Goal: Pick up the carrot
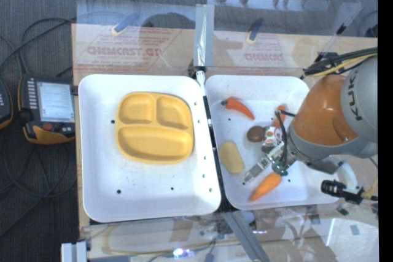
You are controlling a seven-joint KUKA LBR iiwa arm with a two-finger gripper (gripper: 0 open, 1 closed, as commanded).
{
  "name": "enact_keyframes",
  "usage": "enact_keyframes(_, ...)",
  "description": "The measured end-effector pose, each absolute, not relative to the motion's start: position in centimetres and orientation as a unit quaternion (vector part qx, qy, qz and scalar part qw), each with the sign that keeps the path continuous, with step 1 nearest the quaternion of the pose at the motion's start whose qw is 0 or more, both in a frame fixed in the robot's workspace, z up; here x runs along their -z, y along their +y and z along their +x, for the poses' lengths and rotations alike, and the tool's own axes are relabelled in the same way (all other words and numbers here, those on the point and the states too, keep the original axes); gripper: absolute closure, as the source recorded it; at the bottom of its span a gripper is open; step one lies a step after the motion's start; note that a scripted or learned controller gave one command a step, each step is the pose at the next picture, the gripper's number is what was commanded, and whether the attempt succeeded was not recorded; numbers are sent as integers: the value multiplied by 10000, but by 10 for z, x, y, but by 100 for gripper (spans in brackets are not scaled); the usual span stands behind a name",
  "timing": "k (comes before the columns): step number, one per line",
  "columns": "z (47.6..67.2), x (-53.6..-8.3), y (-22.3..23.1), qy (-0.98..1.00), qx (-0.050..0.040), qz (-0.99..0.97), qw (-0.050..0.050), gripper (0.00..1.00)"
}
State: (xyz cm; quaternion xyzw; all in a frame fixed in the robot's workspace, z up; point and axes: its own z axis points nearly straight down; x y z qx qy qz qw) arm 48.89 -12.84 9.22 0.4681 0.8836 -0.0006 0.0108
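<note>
The arm's orange band [324,112] is covering the right-hand edge of the right bin [258,84] and part of a small orange item [280,112] there. The gripper [270,161] is appearing too small to resolve its state. The carrot [266,186] top is lying partly beneath it.

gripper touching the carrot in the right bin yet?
Cannot tell. In the camera view the gripper sits right over the carrot, at its top end, but the slanted angle shows neither contact nor gap plainly.
</note>
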Motion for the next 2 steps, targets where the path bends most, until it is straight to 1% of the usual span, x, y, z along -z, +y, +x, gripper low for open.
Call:
enact_keyframes(1,490,-102,-126,8840,-17,4675,86,100)
enact_keyframes(2,512,-183,-79,8074,14,5899,-2,100)
